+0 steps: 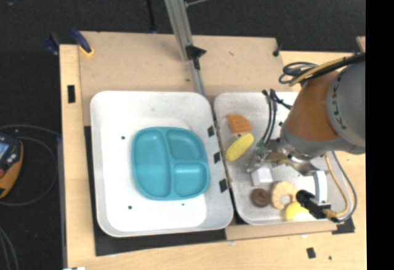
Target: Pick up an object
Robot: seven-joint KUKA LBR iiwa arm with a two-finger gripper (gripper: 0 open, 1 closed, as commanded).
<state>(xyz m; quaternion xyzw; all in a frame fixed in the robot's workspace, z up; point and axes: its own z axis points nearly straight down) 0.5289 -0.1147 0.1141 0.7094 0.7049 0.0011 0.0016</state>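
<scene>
At the near edge of the right bin (243, 216) a small yellow piece (294, 211) lies beside a pale ridged round object (284, 192), which touches a dark brown round object (260, 197) on its left. Just behind them the pincer (261, 171) is down among the things; whether it is spread or pressed together cannot be told. Farther back lie a yellow banana-like piece (239, 147) and, behind it, an orange block (239, 123). The left bin (111, 115) holds a turquoise divided plate (170, 162). Both bins rest on the counter (135, 59).
</scene>
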